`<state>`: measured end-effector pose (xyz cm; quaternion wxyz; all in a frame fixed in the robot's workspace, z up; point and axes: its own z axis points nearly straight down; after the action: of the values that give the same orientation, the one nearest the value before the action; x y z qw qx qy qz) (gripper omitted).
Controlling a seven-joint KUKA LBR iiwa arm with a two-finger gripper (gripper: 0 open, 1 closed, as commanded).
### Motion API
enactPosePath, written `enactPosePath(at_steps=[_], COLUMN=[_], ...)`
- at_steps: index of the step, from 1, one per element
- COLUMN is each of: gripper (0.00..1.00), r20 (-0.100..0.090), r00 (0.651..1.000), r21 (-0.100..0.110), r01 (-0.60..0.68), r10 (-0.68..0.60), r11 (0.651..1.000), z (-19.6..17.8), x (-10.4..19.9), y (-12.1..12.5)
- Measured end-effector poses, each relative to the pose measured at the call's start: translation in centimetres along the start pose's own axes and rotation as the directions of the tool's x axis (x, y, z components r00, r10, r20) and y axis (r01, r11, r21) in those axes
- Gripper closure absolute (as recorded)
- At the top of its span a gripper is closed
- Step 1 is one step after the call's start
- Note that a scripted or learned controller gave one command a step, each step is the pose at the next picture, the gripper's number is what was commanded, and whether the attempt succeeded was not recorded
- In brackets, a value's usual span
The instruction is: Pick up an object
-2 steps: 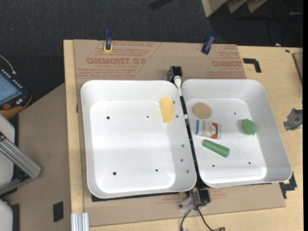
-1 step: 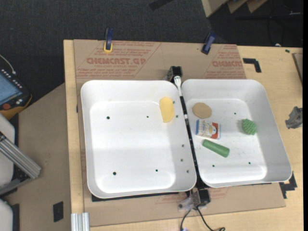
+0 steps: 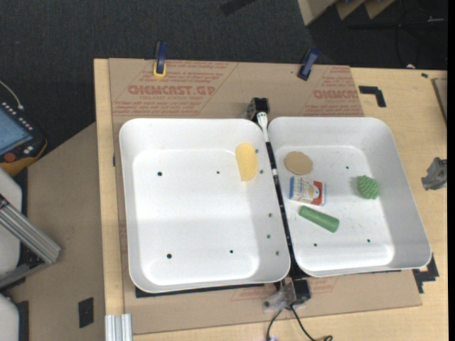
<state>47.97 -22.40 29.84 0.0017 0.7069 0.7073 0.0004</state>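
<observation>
1. Objects for picking sit mostly in the right bin: a tan round disc near its upper left, a small red, white and blue box just below it, a green cylinder lying at a slant under the box, and a bumpy green ball apart to the right.
2. Left bin holds a pale yellow piece, upright in the frame, close against its right wall.
3. Both bins rest side by side on a brown cardboard sheet, pinned at the top of the frame by two blue clamps.
4. At the right edge of the frame, beside the right bin and well clear of everything in it, a grey gripper pokes in, cut off by the frame; I cannot tell whether it is open or closed, and nothing is seen held in it.
</observation>
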Motion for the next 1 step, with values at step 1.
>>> enactPosePath(at_steps=[1], gripper=[1.0], r20=[-0.001], r00=[1.0], r21=[0.003], r01=[-0.001], r10=[0.001], r11=[1.0], z=[0.5], x=[0.01], y=[-0.02])
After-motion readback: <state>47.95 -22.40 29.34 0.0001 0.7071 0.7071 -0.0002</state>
